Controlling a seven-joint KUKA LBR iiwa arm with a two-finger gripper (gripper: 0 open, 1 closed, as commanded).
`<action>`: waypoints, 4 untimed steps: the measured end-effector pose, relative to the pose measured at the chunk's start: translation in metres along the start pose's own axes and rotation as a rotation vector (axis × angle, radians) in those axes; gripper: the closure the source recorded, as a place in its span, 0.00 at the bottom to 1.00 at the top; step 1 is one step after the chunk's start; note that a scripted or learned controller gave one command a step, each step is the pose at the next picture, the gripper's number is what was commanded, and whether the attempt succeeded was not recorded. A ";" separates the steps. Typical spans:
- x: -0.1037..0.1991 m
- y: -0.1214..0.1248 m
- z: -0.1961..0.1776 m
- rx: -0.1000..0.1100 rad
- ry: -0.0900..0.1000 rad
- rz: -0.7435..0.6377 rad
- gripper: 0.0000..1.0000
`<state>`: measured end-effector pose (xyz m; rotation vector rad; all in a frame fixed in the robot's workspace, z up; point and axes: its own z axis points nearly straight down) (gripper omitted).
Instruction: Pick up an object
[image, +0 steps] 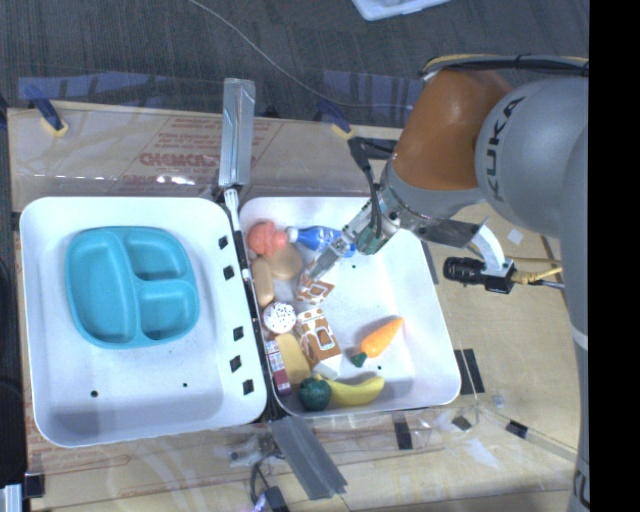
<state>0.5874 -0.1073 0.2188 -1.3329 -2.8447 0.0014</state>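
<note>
Camera view puts my arm (500, 140) reaching in from the right over the right bin (425, 290), with the end effector (325, 262) lowered toward that bin's upper left area. I cannot tell from this angle whether it is released or clenched, and I see nothing clearly grasped. Just beside its tip lie a blue-and-white item (314, 238), a pink-orange ball (265, 238) and a tan rounded piece (284, 262). Further down the same bin I see a small white dotted disc (279, 318), a brown-and-white patterned box (318, 335), a carrot (378, 338), a banana (356, 391) along the near wall and a dark green ball (315, 394) touching it. On the desk, the left bin (60, 400) holds a blue divided plate (131, 283).
</note>
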 end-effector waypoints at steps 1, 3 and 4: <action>-0.012 0.030 0.101 -0.003 -0.004 -0.173 0.00; 0.013 0.009 0.087 -0.003 -0.003 -0.525 0.00; 0.045 -0.042 0.127 -0.001 0.000 -0.520 0.00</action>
